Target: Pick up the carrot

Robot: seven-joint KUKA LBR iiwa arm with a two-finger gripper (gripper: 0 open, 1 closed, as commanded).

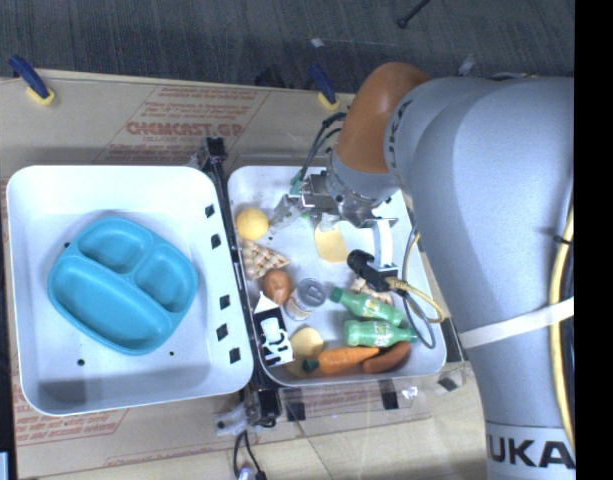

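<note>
Left bin [26,298], left half of frame: blue divided plate [121,283] at its middle. Right bin [248,180], centre frame: yellow ball [252,223] upper left, green bottle [371,308] lower right, brown sausage [388,358] near bottom edge. Blue clamps [31,80] along cardboard's top edge.

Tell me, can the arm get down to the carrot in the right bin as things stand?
Probably yes. The carrot lies uncovered near the right bin's front wall, but a green bottle and a reddish piece crowd it, leaving little finger room. The gripper hangs over the bin's far end.
</note>
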